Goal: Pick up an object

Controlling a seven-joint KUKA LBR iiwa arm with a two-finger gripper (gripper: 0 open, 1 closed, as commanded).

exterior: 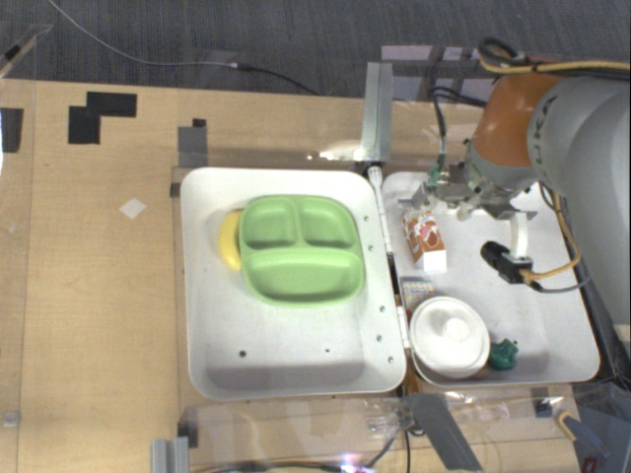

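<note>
My gripper [452, 191] hangs low over the far end of the right bin [552, 353], beneath the grey arm and its orange band. Just in front of it and to its left lies a small red and white carton [425, 240], close to the gripper but apart from it. A round white bowl [450, 335] sits at the near left of this bin, with a small dark green object [504, 354] beside it on the right. A small flat grey item [417, 290] lies between the carton and the bowl.
The left bin [286, 363] holds a green divided plate [299, 247] with a yellow object [229, 240] poking out from under its left edge. A black connector with a yellow cable [508, 262] hangs from the arm over the right bin. A metal post [377, 116] stands behind the bins.
</note>
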